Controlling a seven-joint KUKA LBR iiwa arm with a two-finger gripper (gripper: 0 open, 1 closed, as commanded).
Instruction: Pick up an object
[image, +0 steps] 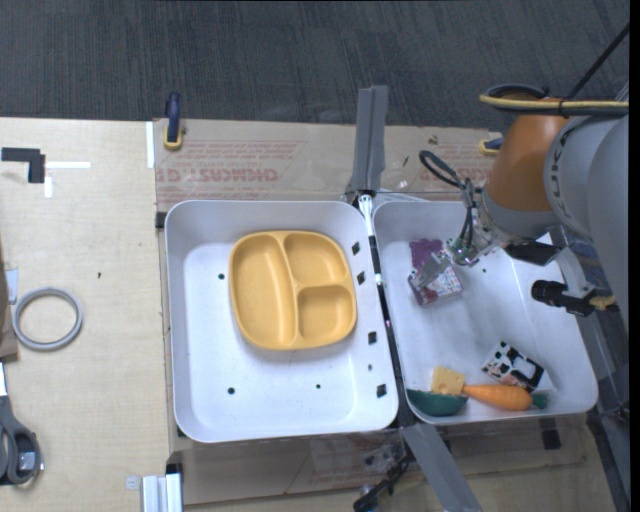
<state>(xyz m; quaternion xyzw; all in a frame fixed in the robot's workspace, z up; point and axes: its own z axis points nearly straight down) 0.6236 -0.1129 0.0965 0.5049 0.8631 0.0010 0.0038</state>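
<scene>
Camera view: the arm reaches in from the right over the right bin; the gripper sits low at a purple packet, touching or just above it, likely lined up for a grab; how far its jaws are open I cannot tell, and nothing is plainly held. Near the front wall lie a carrot, a cheese wedge, a teal bowl and a black-and-white toy, well apart from the packet, so nothing blocks it. The left bin holds a yellow tray.
</scene>
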